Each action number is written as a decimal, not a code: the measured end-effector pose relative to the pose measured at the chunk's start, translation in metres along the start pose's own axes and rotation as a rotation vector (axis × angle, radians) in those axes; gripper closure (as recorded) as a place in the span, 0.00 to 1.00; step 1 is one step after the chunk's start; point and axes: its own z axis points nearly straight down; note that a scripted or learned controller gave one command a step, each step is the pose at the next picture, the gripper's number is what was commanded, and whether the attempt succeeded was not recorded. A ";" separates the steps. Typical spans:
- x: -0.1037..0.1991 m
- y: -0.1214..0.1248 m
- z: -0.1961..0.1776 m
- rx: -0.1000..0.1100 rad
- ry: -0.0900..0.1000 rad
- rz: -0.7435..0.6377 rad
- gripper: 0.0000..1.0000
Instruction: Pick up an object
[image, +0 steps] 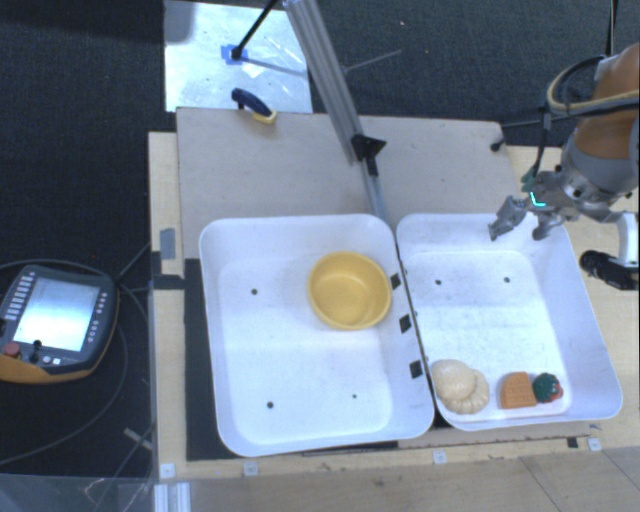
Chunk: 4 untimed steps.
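Note:
My gripper (522, 226) hangs over the far edge of the right bin (590, 330), its two fingers spread apart with nothing between them. A yellow bowl (349, 290) sits upright in the left bin (235, 340), near its far right part. At the near end of the right bin lie a cream puffed pastry (459, 385), an orange cracker-like piece (516, 390) and a small dark green and red item (547, 387) touching it. These three are well away from the gripper, toward the front.
A metal pole (335, 90) slants across the brown board behind the bins. A black and yellow clamp (252, 103) lies at the board's far left. A teach pendant (55, 320) rests on the floor left of the bench. Black clips (405, 322) join the bins.

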 end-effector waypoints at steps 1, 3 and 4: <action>0.000 0.000 0.000 0.000 0.000 0.000 0.00; 0.006 0.006 0.100 0.005 0.001 0.000 0.00; 0.006 0.006 0.110 0.000 0.000 0.000 0.00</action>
